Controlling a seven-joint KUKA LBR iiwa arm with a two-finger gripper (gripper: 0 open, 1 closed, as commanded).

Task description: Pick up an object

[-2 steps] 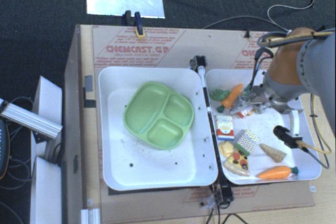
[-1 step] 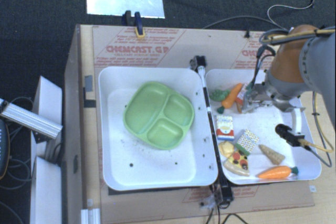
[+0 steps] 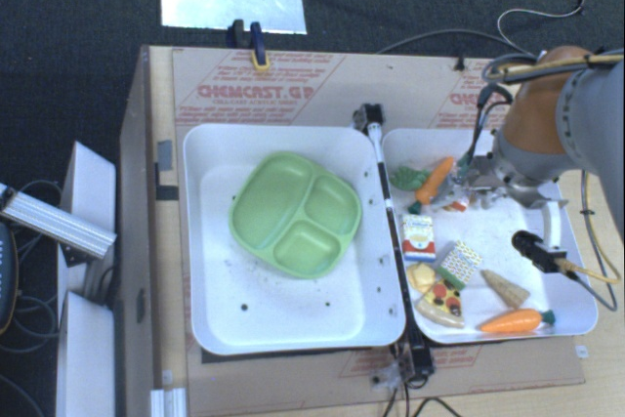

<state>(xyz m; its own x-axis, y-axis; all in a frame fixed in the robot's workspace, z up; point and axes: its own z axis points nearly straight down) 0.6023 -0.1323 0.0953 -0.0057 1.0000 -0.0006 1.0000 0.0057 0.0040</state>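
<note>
— Where are the fingers (image 3: 467, 188)?
— Low in the right bin (image 3: 576, 293), at its far side; open or closed, I cannot tell.
— And the things to pick?
— An orange carrot (image 3: 436, 179) lies just beside them, another carrot (image 3: 511, 321) near the front, with a pizza slice (image 3: 441, 305) and a small carton (image 3: 419, 236) between.
— The left bin (image 3: 210, 239)?
— It bears a green plate (image 3: 295, 213).

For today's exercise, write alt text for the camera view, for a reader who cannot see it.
A grey robot arm reaches from the right over the right white bin of toy food, including two carrots and a pizza slice. The left bin holds a green divided plate.
</note>
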